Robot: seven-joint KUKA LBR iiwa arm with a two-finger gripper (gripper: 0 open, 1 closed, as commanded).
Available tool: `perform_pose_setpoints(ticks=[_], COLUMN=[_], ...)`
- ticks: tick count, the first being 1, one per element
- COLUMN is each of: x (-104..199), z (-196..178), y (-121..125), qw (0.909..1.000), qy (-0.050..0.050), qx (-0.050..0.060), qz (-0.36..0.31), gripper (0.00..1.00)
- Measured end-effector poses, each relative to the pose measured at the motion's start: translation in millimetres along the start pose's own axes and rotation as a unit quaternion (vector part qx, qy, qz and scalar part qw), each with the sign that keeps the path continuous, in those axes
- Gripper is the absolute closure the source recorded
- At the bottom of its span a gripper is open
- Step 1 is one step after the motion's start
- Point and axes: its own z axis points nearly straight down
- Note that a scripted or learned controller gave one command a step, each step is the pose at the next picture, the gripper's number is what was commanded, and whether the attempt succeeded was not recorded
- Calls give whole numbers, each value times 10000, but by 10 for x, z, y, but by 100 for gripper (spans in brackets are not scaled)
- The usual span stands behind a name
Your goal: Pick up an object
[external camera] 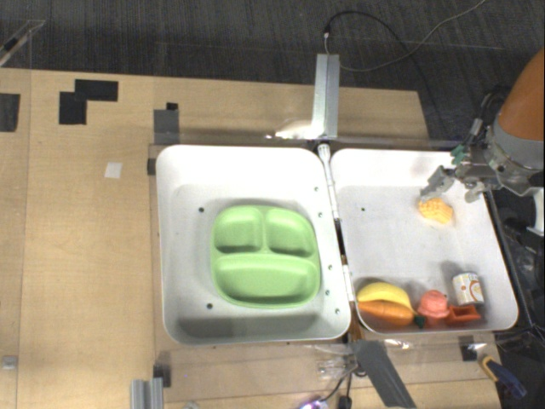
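Corn cob (436, 210) (small, yellow, knobbly) lies in the right bin (383, 245) under the spread, unladen claw (454, 184)

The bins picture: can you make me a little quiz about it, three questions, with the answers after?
1. True or false: the green plate lies in the right bin.
2. Which thing is nearest the gripper? A) the banana B) the small yellow lumpy thing C) the little can
3. Fill in: the banana, the orange thing under it, the pink toy and the can all sit along the ____ edge of the right bin.

Key
1. False: it lies in the left bin.
2. B
3. Near (bottom) edge.
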Motion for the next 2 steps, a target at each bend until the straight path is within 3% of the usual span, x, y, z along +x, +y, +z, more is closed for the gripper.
perform_pose_setpoints(ticks=[1, 2], x=[-283, -268], z=[1068, 939], y=[229, 259], qw=[9999, 9998], qy=[-8, -14], qx=[-24, -60], qz=[-151, -176], gripper=[0, 100])
